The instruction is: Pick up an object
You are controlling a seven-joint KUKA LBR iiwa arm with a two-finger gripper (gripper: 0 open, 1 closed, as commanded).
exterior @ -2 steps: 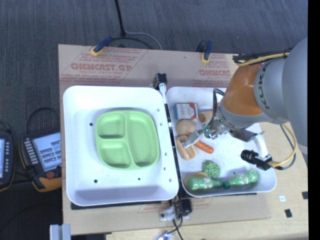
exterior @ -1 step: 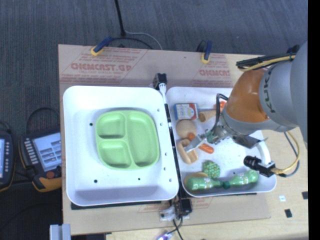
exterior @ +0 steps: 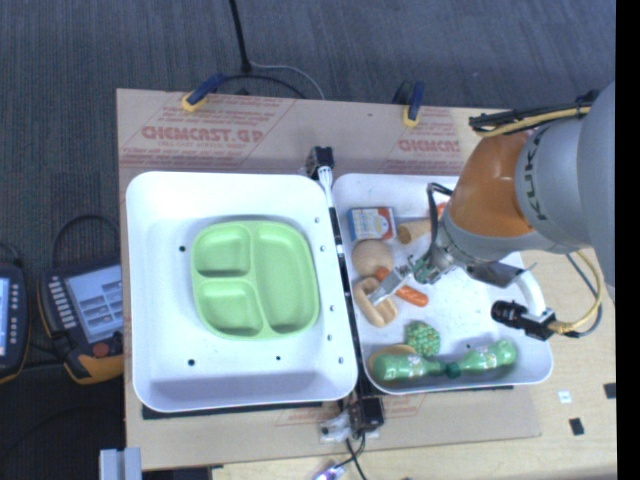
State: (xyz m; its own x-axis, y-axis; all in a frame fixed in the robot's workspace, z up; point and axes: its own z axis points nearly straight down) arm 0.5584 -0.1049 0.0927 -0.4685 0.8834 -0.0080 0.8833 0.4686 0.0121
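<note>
Standing over the bench here, going left to right: the left bin [exterior: 150, 298] has just a green divided plate [exterior: 255, 278] sitting in the middle, three compartments, with plenty of bare white floor all around it and nothing near the walls, so lots of room on that side. The two bins touch along the middle rim. The right bin [exterior: 535, 363] is a lot more cramped. Up near its back wall there's a small carton [exterior: 370, 221] with a red label, print too small to read, and just below it a tan rounded object [exterior: 372, 257], maybe a bread roll or potato, can't really tell. Below that a hotdog-shaped bun thing [exterior: 378, 308], then a little orange carrot-like piece [exterior: 411, 295] right beside the gripper [exterior: 428, 266]. Honestly the gripper fingers are a blur of metal against the clutter and I cannot tell how they're set or whether anything is between them. Along the front wall lies a knobbly green ball [exterior: 422, 339] and a long green packet [exterior: 445, 365] pressed close to the rim. The arm [exterior: 540, 183] with its orange band covers the bin's back right corner, so whatever sits under it is hidden.
</note>
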